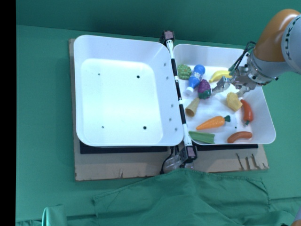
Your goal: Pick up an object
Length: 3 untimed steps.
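Several toy foods lie in the right bin [263,131]. My gripper [232,88] hangs over the bin's upper right part, open, with nothing between its fingers. A yellow chunk [233,101] lies just below the fingertips. A banana [219,74] is just above and left of them. Purple grapes [204,88] sit to the left, close to one fingertip [220,85]. A red chili [247,111] lies to the lower right of the yellow chunk.
Also in the right bin: a green bumpy piece [184,71], a blue bottle [195,77], an ice cream cone [192,106], a carrot [214,122], a green pod [202,137] and a sausage [240,136]. The left bin [80,79] adjoins it at a black-and-white divider [178,93].
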### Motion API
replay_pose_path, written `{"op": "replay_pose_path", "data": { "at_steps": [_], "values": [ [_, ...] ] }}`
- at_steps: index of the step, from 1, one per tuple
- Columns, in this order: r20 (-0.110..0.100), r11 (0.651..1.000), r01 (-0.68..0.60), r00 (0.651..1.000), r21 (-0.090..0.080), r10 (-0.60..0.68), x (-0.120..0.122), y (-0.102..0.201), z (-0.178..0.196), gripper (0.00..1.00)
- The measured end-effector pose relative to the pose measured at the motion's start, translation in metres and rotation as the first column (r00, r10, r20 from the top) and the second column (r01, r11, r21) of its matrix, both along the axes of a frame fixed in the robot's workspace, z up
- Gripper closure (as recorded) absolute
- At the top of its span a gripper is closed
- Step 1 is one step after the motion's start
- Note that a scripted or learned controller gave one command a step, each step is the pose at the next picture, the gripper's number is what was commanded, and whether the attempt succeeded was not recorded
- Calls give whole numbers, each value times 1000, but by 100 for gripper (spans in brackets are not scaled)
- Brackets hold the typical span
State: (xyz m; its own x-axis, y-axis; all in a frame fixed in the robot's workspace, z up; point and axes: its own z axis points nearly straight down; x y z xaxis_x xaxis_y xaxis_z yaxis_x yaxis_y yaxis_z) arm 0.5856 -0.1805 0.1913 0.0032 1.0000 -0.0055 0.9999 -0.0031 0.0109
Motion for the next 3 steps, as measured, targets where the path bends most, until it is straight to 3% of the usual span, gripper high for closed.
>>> {"op": "replay_pose_path", "data": {
  "at_steps": [1,2,3],
  "values": [
    [-9,1000,0,1000,4,0,-9,8,-2,0],
    [11,1000,2,1000,-3,-2,-43,15,-5,0],
    [18,1000,5,1000,-5,-5,-41,13,8,100]
  ]
}}
